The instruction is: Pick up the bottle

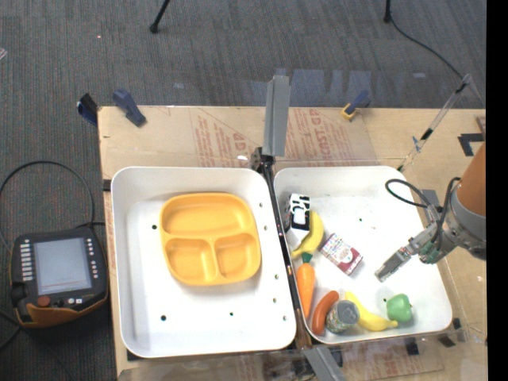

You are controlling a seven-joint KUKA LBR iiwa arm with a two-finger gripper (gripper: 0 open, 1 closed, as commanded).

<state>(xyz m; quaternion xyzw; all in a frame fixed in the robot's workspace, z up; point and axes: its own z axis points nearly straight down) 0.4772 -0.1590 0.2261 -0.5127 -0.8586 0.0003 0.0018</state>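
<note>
Bottle [342,316] stands upright, cap toward the camera, beside the carrot [305,288]; gripper [386,271] state unclear

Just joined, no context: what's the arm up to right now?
The gripper hangs over the right bin, holding nothing. The bottle lies near that bin's front edge, between a red pepper and a banana, not yet picked. The left bin holds a yellow divided plate.
</note>
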